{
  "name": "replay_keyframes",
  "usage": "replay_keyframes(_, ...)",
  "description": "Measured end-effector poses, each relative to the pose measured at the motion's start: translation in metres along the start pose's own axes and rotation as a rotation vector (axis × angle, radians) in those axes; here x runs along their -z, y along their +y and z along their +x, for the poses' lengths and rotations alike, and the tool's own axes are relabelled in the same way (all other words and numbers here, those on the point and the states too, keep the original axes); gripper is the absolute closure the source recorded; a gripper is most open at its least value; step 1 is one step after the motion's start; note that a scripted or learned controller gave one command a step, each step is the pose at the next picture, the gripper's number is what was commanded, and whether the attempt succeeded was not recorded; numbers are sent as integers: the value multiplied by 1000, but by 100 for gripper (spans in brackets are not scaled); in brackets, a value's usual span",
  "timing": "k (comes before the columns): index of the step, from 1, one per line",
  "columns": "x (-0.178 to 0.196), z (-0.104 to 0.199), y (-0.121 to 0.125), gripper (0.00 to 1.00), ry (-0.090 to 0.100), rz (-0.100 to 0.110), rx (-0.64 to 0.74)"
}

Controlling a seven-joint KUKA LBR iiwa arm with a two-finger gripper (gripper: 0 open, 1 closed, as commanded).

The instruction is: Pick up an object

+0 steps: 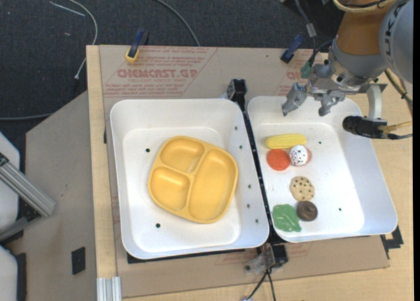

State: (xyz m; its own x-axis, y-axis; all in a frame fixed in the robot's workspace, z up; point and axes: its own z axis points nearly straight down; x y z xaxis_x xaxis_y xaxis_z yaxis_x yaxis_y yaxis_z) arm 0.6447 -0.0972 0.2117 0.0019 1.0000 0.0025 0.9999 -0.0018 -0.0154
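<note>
Gripper (308,104), fingers spread, above corn (286,141)

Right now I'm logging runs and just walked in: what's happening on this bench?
A grey KUKA arm reaches in from the right, its pincer open and empty above the far edge of the right bin. Below it lie a corn cob, an orange disc, a spotted white ball, a cookie, a brown donut and a green leaf. The left bin holds a yellow divided plate. Nothing is picked up yet.
</note>
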Motion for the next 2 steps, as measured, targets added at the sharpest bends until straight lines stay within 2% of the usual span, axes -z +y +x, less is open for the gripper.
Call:
replay_keyframes(1, 8, 0, 3, 0, -2, -14, 2)
replay_keyframes(2, -39, -7, 8, 0, -2, -11, 2)
